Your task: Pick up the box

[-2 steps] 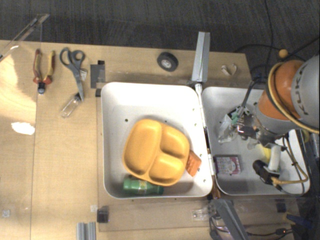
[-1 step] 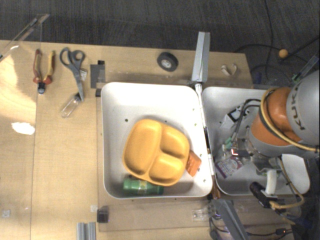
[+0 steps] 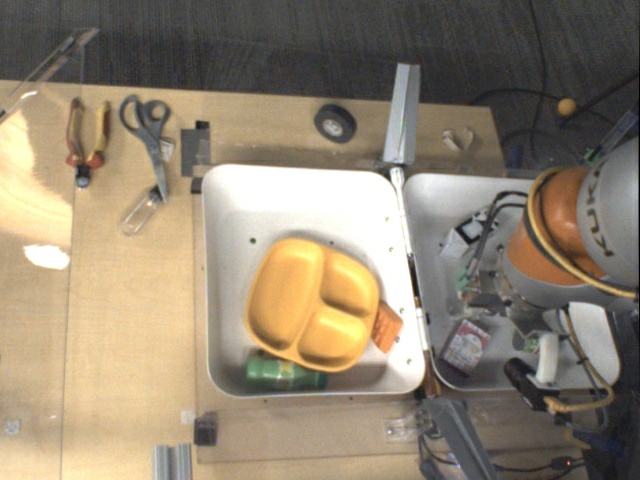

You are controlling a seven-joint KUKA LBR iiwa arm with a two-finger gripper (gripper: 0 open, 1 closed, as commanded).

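Only legible text: part of dark lettering, approx "KU", running vertically on the grey arm (image 3: 600,208) casing at right edge, just above the orange band. Small box (image 3: 466,342) in the right bin (image 3: 440,203) has printing, too blurred to read.

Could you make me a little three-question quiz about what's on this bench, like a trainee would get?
1. True or false: the yellow divided plate lies in the left bin.
2. Which thing pokes out from under the plate's lower edge? A) green can B) scissors C) tape roll
3. Fill in: the small pinkish box lies in the ___ bin, beside the arm.

Key
1. True.
2. A: the green can lies on its side there. The scissors and the tape roll rest on the bench outside the bins.
3. Right bin.
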